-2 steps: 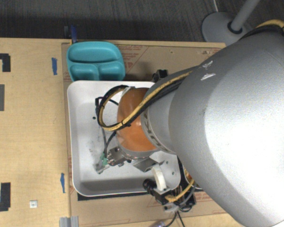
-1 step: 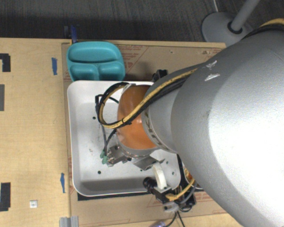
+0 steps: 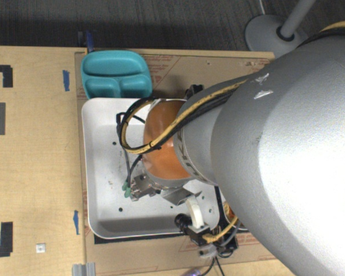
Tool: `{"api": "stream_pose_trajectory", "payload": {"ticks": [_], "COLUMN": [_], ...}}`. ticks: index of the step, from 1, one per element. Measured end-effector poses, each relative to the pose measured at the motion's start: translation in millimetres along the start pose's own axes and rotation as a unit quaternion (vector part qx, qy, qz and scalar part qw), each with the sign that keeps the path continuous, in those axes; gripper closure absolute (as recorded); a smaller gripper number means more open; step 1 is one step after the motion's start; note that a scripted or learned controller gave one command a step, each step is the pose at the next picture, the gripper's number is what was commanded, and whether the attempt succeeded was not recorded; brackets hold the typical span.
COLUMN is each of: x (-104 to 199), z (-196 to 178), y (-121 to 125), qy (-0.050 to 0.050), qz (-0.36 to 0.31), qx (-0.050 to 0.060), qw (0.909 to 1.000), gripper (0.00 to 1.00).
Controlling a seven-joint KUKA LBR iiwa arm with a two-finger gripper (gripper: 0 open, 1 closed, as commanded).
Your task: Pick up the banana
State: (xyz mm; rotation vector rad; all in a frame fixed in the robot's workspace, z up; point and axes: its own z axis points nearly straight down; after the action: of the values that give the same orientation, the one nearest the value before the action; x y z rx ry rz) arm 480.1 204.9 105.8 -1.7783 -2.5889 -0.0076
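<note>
We see the grey arm [image 3: 276, 154] reaching in from the right and covering most of the white bin [image 3: 100, 154], its orange band [image 3: 161, 142] sitting over the bin's middle. Yellow and black cables [image 3: 132, 131] loop off the wrist above the bin floor. The gripper [image 3: 135, 188] hangs low over the bin's near half, close to the floor, with a small green tip [image 3: 127, 193] at its left edge. Whether the jaws are open or closed, or have hold of anything, we cannot tell. We cannot make out the banana; the arm hides much of the bin. A teal tray [image 3: 116, 73] rests on the worktop [image 3: 34, 154] just beyond the bin's far edge.
</note>
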Motion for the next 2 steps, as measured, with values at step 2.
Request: {"api": "stream_pose_trajectory", "payload": {"ticks": [2], "x": [17.9], "z": [18.5], "y": [8.5], "qy": [-0.001], "qz": [0.398], "qx": [-0.004], "qw": [0.9173], "gripper": [1.0]}}
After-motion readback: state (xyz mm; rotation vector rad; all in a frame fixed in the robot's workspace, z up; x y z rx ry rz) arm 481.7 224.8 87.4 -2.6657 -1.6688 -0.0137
